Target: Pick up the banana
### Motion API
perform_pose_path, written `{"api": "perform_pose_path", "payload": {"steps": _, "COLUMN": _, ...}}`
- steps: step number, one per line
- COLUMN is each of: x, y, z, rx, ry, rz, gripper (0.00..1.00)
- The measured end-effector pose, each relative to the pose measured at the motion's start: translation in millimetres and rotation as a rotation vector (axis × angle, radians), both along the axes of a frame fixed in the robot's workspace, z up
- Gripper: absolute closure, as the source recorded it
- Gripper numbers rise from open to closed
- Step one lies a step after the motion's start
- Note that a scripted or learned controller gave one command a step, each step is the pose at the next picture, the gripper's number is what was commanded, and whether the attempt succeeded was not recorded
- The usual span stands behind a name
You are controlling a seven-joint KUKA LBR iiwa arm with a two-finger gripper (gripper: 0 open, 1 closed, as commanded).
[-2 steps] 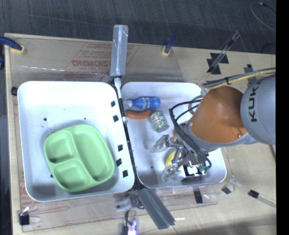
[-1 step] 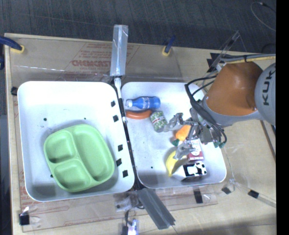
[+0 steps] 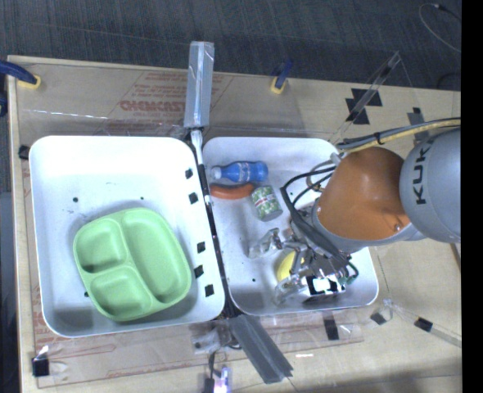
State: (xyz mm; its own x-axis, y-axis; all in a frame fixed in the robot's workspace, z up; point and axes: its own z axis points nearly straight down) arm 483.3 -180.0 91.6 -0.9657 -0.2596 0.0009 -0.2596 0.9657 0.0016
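Where the right bin's point(image 3: 250, 150) near wall runs, the banana point(image 3: 286, 264) lies just inside, gripper point(image 3: 295, 270) directly over it; finger state cannot be told. Open floor lies toward the bottle point(image 3: 240, 172).

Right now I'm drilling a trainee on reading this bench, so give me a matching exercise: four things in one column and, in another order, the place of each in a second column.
Things:
1. green plastic divided plate
2. blue plastic bottle
3. yellow banana
4. orange sausage-shaped toy

Places:
A. right bin, far end, nearest the rim
B. left bin, near half
C. right bin, just nearer than the bottle, by the divider
D. right bin, near end, under the gripper

Pairs: 1-B, 2-A, 3-D, 4-C
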Motion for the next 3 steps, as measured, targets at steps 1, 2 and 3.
{"api": "perform_pose_path", "payload": {"steps": 1, "x": 31.3, "y": 44.8, "z": 33.1, "rx": -0.001, "ry": -0.002, "rz": -0.070, "gripper": 0.00}}
{"api": "perform_pose_path", "payload": {"steps": 2, "x": 2.8, "y": 5.5, "z": 10.1, "rx": -0.001, "ry": -0.001, "rz": 0.151, "gripper": 0.00}}
{"api": "perform_pose_path", "payload": {"steps": 3, "x": 3.4, "y": 24.5, "z": 0.7, "rx": 0.000, "ry": 0.000, "rz": 0.262, "gripper": 0.00}}
